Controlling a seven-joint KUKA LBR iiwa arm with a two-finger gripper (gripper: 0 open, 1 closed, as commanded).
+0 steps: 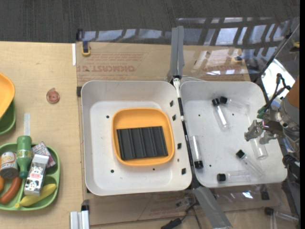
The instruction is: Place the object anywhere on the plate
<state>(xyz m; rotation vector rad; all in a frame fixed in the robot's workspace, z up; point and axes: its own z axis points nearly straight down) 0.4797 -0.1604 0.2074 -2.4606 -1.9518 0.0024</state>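
Materials: rounded-square orange plastic plate with ribbed dark grey insert is sitting mid left white bin | clear cylindrical black-capped vials are lying scattered in right white bin | Hand: metal hand is hovering at bin's 3 o'clock over one clear vial; grip cannot tell | Arm: entering from right.

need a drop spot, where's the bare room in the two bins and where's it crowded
Left bin: the orange plate holds a black ridged block that covers most of it, leaving its rim and top strip. White floor rings the plate. Right bin: clear tubes lie scattered, crowded lower right by the hand. The patch between the tubes is bare.
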